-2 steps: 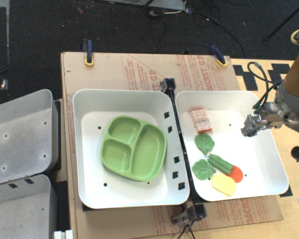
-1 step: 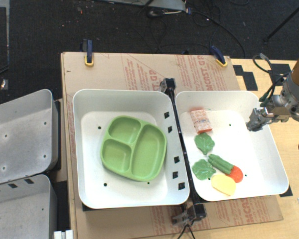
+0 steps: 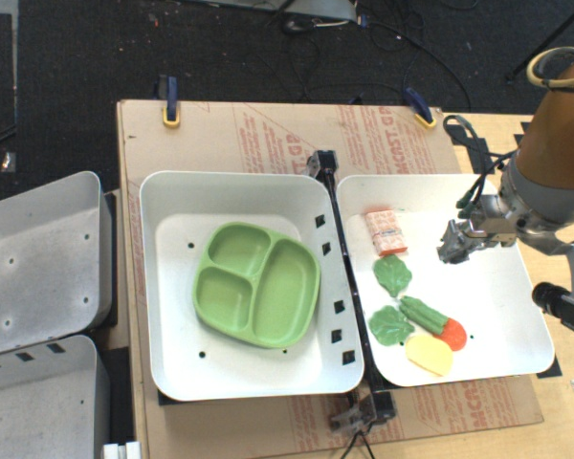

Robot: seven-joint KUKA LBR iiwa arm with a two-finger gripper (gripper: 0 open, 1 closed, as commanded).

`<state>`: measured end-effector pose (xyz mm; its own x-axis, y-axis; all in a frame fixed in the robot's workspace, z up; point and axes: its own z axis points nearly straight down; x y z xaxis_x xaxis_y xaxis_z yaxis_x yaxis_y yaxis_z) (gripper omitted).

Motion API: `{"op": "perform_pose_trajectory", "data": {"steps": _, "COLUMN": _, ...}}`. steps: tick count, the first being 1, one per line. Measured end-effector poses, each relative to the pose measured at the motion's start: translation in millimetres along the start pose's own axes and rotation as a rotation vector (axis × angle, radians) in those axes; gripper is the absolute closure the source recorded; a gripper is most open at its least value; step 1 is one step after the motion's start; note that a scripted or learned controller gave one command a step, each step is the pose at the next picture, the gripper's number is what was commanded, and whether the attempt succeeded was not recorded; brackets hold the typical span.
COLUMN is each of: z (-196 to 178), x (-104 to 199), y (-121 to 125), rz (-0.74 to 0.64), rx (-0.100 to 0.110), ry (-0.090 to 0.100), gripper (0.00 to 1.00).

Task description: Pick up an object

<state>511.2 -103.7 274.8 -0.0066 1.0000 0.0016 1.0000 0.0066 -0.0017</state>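
Note:
The right bin (image 3: pixel 497 295) holds several small items: a pink and white wrapped packet (image 3: pixel 386 231), a green leaf piece (image 3: pixel 393 274), another green leafy piece (image 3: pixel 390 326), a green and orange carrot-like toy (image 3: pixel 433 319), and a yellow wedge (image 3: pixel 430 356). My gripper (image 3: pixel 453 247) hangs over the right bin's upper middle, to the right of the pink packet and apart from it. Nothing shows between its fingers from this angle.
The left bin (image 3: pixel 172 218) carries a green divided plate (image 3: pixel 257 283). A black divider (image 3: pixel 340 266) runs between the bins. White trays (image 3: pixel 38 256) lie off the bench at the left. The arm's grey and orange body (image 3: pixel 555 151) stands over the right bin's far right edge.

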Motion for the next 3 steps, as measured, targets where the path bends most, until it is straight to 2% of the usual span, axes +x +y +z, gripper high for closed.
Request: {"op": "perform_pose_trajectory", "data": {"steps": 3, "z": 32, "x": 149, "y": 21, "rz": -0.002, "rx": 0.000, "ry": 0.000, "gripper": 1.00}}
